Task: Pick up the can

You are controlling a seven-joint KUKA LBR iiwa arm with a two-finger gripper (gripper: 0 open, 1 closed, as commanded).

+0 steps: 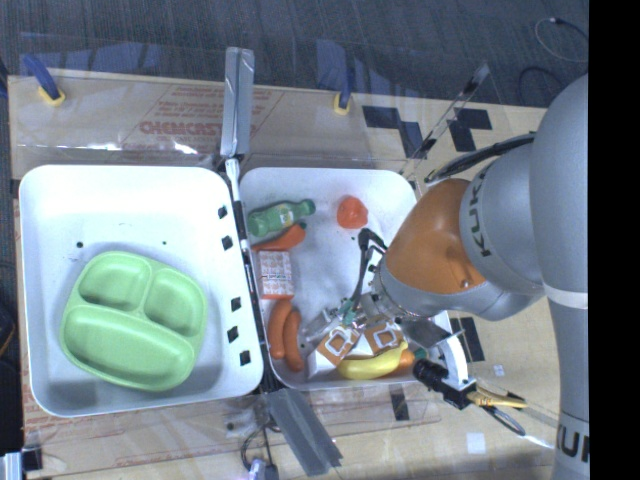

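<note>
Camera view, looking down on both bins. The gripper [335, 330] is low in the near part of the right bin [320, 175], under the orange band of the arm [440, 248], which comes in from the right. Its tip is lost among tagged plates, cable and clutter, so whether it is spread or closed cannot be told, and nothing can be seen caught in it. It appears to sit just beside the reddish sausages [283, 333] on its left and a banana [372, 366] at the near wall. Whether it touches either is unclear.

The can [275, 273], taken here to be the red-and-white labelled item, lies on the bin floor along the left wall of the right bin. It is a little farther from the near edge than the sausages and near the gripper, but apart from it. Beyond it are an orange piece [287, 237], a green bottle [280, 215] and a red rounded item [351, 211]. The left bin [60, 183] holds a green divided tray [135, 318]. Both bins rest on the desk [120, 118].

Judged progress: the arm has reached into the correct bin, but the can is not grasped or lifted. Aligning over the can, closing on it and raising it all remain.
</note>
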